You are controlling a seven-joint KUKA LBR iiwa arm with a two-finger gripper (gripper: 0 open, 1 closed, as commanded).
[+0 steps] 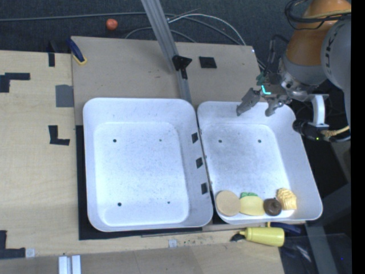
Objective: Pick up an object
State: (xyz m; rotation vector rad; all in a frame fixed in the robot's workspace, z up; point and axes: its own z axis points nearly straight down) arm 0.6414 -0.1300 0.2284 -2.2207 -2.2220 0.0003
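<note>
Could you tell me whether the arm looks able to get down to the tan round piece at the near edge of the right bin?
Probably yes. The tool hangs open over the right bin's far end, and bare floor lies between it and the tan round piece.

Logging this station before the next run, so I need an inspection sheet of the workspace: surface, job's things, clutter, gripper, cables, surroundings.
Surface: bench with taped marks, bearing the left bin and the right bin side by side.
Job's things: tan disc, green piece, yellow piece, dark ring and golden piece, crowded along the right bin's near edge.
Clutter: yellow tool outside the right bin, on the bench.
Gripper: gripper open over the right bin's far edge, holding nothing.
Cables: white cables behind the bench.
Surroundings: orange ball on dark floor; grey post.
</note>
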